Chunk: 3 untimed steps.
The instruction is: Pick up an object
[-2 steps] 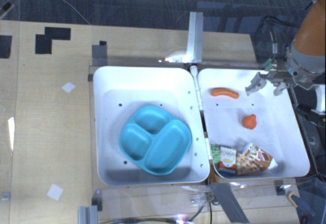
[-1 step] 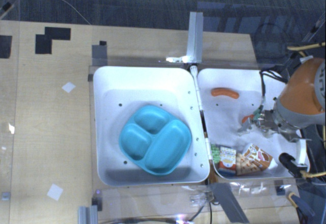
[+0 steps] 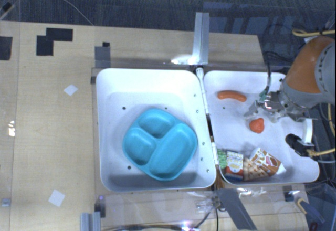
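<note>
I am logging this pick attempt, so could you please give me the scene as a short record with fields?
left bin: holds a blue divided plate
right bin: holds an orange sausage-shaped item, a small red-orange round item and two printed packets
gripper: over the right bin, near its right side, just above the red-orange item in the image
held object: none seen between the fingers
packets: lying against the bin's near wall
arm: enters from the right of the view
</note>
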Available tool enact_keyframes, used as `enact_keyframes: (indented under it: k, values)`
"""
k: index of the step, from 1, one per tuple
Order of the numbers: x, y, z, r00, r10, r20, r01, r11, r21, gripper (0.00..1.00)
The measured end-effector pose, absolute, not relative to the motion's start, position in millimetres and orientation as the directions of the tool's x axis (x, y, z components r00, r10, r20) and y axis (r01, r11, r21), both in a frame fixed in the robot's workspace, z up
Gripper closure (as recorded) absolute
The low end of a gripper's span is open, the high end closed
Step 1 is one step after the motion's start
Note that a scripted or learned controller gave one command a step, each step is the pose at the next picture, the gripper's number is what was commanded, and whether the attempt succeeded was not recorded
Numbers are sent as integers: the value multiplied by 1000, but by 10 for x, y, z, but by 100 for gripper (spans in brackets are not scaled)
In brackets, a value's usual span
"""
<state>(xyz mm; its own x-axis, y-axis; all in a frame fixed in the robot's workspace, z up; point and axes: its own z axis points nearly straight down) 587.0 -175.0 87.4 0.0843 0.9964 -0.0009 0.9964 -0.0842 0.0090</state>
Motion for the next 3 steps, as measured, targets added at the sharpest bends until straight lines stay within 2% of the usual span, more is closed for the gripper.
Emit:
enact_keyframes:
  k: [1,2,3]
  values:
    - [5630,-1454,886,-4,1000,-2,1000,4,11,0]
    - [5653,-1458,1007,-4,1000,-4,1000,5,16,100]
    - [6262,-778,1861,118,993,0,993,-118,5,100]
